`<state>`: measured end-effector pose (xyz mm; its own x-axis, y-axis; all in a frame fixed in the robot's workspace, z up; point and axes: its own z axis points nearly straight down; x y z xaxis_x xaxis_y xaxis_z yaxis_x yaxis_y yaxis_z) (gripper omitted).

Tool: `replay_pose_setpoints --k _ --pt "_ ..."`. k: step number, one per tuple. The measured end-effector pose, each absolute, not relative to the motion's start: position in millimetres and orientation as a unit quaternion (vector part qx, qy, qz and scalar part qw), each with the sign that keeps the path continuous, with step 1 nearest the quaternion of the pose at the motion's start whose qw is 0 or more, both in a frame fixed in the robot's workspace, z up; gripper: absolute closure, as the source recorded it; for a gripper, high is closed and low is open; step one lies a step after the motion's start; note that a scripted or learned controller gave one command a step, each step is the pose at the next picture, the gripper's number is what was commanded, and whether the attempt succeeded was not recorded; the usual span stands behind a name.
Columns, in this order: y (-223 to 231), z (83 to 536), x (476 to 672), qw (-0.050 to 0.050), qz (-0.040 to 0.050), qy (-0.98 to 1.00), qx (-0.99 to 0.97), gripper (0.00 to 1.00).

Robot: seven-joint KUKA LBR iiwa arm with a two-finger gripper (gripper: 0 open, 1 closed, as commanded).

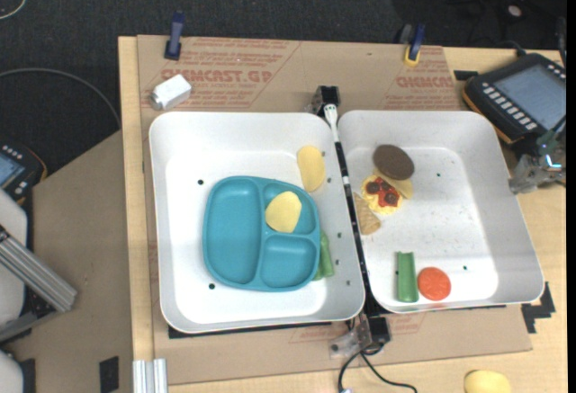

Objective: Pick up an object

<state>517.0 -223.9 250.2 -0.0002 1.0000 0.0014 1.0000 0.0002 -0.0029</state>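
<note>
Near edge, lower right: green stick (406,276) touching orange ball (435,283) in right bin (504,202). Lower left: teal tray (261,232) w/ yellow piece (284,211) on it, left bin (171,202). Further up: yellow piece (311,168), brown disc (393,161) over red-yellow food (385,193). Jaw state: can't tell. Risk: stick and ball touch, grab may slip or nudge both.

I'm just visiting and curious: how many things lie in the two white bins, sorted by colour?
Yellow: 2, a yellow oval piece and a yellow round piece on the tray
Blue: 1, blue divided plastic tray
Green: 2, green stick, green strip
Orange: 1, orange disc
Brown: 1, brown round patty
Mixed: 1, pizza-like slice
Total: 8
</note>
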Motion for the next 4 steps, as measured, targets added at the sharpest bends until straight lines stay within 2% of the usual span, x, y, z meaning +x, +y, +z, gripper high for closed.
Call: replay_pose_setpoints --k 1,2,3,4 --pt "-224.0 235.9 534.4 -0.001 0.0002 -0.707 -0.707 1.00" --pt "-129.9 305.4 484.9 -0.001 -0.0027 -0.710 -0.704 1.00" --pt "-192.1 305.3 491.1 -0.003 0.0003 -0.706 -0.709 1.00" --pt "-221.8 269.6 509.2 0.001 0.0007 -0.706 -0.708 1.00"
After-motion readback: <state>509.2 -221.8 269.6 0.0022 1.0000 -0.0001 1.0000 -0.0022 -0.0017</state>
